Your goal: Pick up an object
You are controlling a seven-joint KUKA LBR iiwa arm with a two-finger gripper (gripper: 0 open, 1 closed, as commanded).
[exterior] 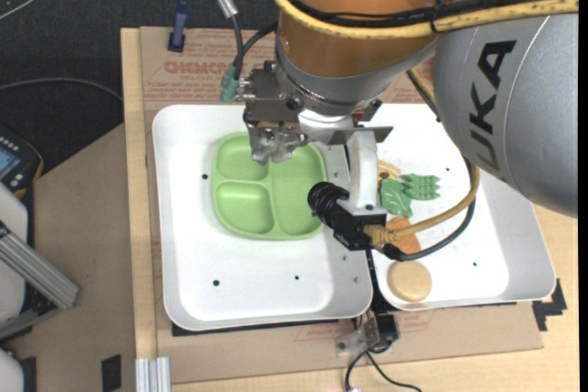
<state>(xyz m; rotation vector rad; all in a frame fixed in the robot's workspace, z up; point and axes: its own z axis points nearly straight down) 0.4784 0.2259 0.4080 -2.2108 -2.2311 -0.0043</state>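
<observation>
A light green divided plate (262,197) lies in the left white bin (184,234), toward its right side. My gripper (272,145) hangs over the plate's far edge, very close to its back compartment or touching it; I cannot tell which. Nothing shows in its grasp. In the right bin (501,243), a green leaf-shaped toy (412,190) lies near the divider. An orange-brown piece (405,235) lies in front of the toy. A tan round disc (409,281) sits at the front left corner. The arm's body hides the right bin's back part.
A black cable fitting (338,214) and a yellow hose (441,216) hang from the wrist over the divide between the bins. A blue clip (177,28) lies on the cardboard behind the left bin. Metal rails (37,275) stand at the left.
</observation>
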